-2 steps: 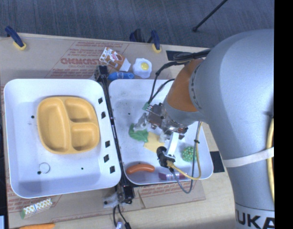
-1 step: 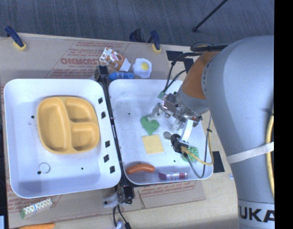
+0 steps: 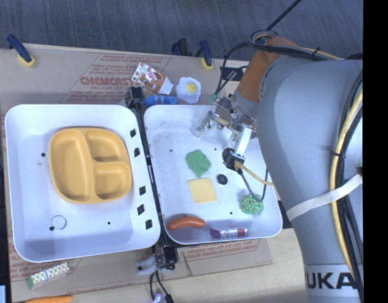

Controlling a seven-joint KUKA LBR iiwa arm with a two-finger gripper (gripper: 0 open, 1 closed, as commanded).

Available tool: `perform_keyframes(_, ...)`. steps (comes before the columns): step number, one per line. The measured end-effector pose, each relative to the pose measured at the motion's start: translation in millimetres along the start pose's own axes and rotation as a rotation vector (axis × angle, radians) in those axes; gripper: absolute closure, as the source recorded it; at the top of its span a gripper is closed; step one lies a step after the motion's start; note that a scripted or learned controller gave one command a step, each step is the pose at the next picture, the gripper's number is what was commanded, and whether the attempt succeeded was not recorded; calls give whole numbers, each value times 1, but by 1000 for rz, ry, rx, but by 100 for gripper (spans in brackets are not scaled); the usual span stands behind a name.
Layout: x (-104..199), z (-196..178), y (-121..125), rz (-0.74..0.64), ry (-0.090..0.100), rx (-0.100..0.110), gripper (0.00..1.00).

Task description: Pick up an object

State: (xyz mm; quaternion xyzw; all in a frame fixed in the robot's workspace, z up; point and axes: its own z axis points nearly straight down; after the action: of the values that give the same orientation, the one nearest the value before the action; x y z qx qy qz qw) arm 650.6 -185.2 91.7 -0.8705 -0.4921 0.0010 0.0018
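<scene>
Claw: your metal two-finger gripper (image 3: 204, 124) hangs over the far part of the right white bin (image 3: 157, 163); you cannot tell how wide it stands, and nothing shows in it.
Nearest piece: the crinkled green leaf-shaped toy (image 3: 197, 161), just below the claw, apart.
Long pieces: the orange sausage (image 3: 186, 221) and the small pink-capped tube (image 3: 229, 232) lie along the near wall, long axes left-right.
Left bin: you see a yellow divided plastic tray (image 3: 90, 164).

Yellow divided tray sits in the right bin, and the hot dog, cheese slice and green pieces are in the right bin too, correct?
Not quite. The camera view shows the yellow divided tray in the left bin; the hot dog, cheese slice and green pieces are in the right bin.
</scene>
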Motion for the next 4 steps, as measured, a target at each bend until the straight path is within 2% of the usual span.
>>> perform_keyframes(1, 41, -45, -74, 100, 1, 2, 0)
perform_keyframes(2, 15, 1, -126, 92, -1, 3, 0)
perform_keyframes(3, -38, 0, -62, -73, -1, -1, 0)
perform_keyframes(4, -37, -9, -62, -77, 0, 3, 100)
